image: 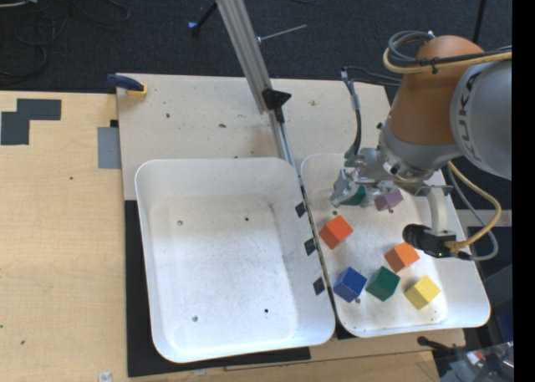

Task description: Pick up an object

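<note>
I have the gripper (358, 188) low in the right bin (468, 309), upper part, over a teal block (359, 197) beside a purple one (388, 200), seemingly positioned for a grasp, though its grip I cannot tell.

The arm (456, 113), grey with an orange band, bends in from the right; below and left of the band hangs its end effector (355, 188), pointing down.
</note>
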Motion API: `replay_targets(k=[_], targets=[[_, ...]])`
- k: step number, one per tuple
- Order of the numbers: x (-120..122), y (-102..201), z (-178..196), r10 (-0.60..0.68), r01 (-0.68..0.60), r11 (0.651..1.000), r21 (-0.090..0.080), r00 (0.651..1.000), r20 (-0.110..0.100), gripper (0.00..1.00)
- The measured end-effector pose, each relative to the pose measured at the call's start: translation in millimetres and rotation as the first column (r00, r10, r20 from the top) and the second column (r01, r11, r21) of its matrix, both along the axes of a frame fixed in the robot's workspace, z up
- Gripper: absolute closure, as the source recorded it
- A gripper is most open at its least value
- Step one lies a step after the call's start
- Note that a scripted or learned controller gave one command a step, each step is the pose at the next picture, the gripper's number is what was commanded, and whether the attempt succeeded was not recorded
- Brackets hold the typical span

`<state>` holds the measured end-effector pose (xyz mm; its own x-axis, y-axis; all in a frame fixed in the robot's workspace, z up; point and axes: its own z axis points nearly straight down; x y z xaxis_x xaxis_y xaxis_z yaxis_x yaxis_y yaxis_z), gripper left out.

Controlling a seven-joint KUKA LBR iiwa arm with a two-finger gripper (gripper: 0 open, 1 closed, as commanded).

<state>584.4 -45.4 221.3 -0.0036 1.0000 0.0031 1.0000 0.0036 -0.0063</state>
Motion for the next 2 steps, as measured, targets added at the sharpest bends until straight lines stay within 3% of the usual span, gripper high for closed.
replay_targets(k=[2], targets=[[-18.6, 108.0, 2.4, 0.002, -0.002, 1.0, -0.001, 1.0, 0.003, 1.0]])
